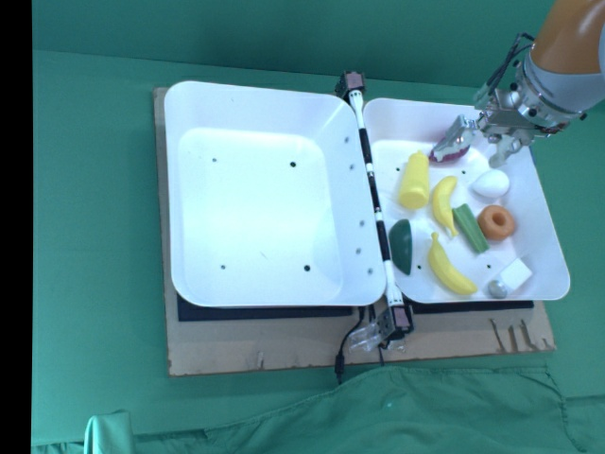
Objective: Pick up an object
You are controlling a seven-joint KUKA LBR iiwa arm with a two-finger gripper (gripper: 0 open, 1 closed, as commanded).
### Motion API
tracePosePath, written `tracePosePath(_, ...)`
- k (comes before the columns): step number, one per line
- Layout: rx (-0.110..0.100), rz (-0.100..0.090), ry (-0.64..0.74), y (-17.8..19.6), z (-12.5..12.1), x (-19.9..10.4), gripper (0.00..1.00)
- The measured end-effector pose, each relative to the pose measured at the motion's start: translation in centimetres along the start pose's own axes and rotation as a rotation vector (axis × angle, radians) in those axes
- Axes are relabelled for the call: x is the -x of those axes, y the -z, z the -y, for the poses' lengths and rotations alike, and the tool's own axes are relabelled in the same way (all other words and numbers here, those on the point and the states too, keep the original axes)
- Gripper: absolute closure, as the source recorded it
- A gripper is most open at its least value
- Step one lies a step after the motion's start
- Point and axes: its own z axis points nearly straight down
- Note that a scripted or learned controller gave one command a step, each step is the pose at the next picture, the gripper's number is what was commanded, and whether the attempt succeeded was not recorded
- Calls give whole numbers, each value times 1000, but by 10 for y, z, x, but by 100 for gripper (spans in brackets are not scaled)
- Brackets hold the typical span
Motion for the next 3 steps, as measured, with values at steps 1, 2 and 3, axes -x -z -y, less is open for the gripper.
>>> tracePosePath(1,-12,-2,-7,-97,70,35,0)
tracePosePath(2,6,4,-4,-80,64,34,100)
tracePosePath(3,8,4,1,-15,44,53,100)
